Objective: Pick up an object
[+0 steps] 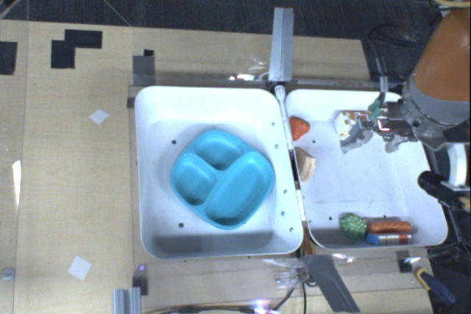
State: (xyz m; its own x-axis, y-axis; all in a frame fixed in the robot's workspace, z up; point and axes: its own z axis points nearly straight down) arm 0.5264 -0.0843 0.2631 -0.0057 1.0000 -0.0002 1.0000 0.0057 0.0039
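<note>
claw (372,134) is seen low over the right bin (383,195), near its far wall, with its fingers spread and nothing pinched between them. a small white and brown object (344,121) lies just beside its left fingertip. an orange piece (299,129) and a tan piece (306,165) lie along the divider. a green object (353,226) and an orange-red tube (390,229) rest by the near wall. a blue divided tray (222,178) is held in the left bin (162,158).

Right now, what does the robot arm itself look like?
The arm is grey with a rounded orange band above the wrist. Its gripper is pale metallic grey, with small green and red spots nearby. Dark cables loop behind it.
</note>
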